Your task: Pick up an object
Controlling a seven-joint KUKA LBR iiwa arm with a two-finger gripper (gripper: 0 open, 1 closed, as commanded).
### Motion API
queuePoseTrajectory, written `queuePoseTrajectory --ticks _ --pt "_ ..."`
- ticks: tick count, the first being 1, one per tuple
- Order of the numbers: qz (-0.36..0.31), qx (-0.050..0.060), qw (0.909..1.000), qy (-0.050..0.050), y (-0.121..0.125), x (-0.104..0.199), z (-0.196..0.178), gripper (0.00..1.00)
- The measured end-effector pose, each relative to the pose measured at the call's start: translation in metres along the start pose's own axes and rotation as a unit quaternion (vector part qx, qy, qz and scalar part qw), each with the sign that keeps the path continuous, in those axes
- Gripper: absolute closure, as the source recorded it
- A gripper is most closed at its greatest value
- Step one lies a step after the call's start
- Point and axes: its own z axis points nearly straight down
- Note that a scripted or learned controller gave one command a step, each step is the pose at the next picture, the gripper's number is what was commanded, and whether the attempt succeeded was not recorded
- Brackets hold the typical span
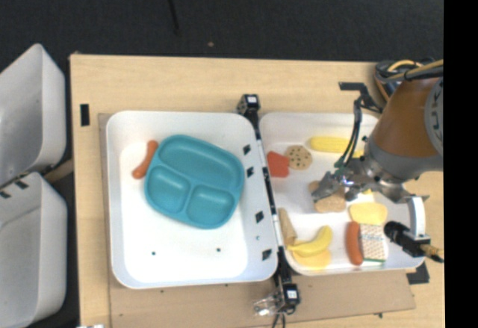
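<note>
From the camera view, the arm (407, 125) is seen reaching in from the right, its orange band held above the right bin (299, 125) and the wrist bent down toward the bin's middle. The gripper (328, 188) is lowered close over a tan, bread-like piece (331, 204), which lies just below and beside the metal tips. Whether the piece is touched or gripped cannot be told, and the gripper's state cannot be told either.

Around the tool, other objects are spread in the right bin: a cookie (299, 158) and a red piece (278, 164) to its left, a corn cob (329, 144) behind it, a yellow slice (368, 213) just to its right. Nearer the front edge a banana (314, 246), a sausage (354, 243) and a wafer-like block (373, 243) are laid side by side.

In the left bin (119, 244) a blue divided plate (194, 181) is set, with an orange sausage (145, 160) just beside its left rim.
</note>
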Motion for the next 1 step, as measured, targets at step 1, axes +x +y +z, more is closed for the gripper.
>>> queuePoseTrajectory --ticks 1 --pt "-0.001 -0.001 1.0 -0.001 0.0115 -0.0048 -0.0535 1.0"
